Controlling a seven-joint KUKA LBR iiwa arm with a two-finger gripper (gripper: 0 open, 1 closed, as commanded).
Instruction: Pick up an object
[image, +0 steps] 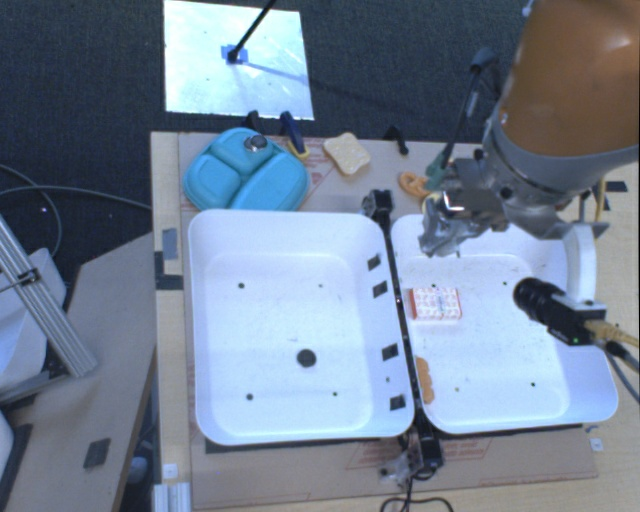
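A: Start well left of the end effector (440, 240). What sits there?

B: A light blue plastic divided tray (246, 172) with a small grey knob on it lies on the table (175, 300), behind the left shallow white bin (290, 325). That bin holds one small dark round disc (306, 357), far to the left of and nearer the camera than the end effector.

A: And closer in?

B: A tan piece shaped like a slice of toast (346, 153) rests on the table behind the bins, up and left of the end effector. A small orange object (412, 183) lies just behind the end effector, by the back rim of the right shallow white bin (500, 400).

A: The thing to pick?

B: A small white rectangular pack with red print (436, 303) lies flat on the right bin's floor, just in front of the end effector and not touching it. A thin orange strip (425, 379) lies further forward, against that bin's left wall.

A: The end effector itself?

B: It hangs over the back left part of the right bin, under the grey arm with its orange band (580, 70). Whether its fingers are spread or closed, I cannot tell; nothing is seen between them.

A: To its right?

B: A black cylindrical part (548, 303) on the arm's side.
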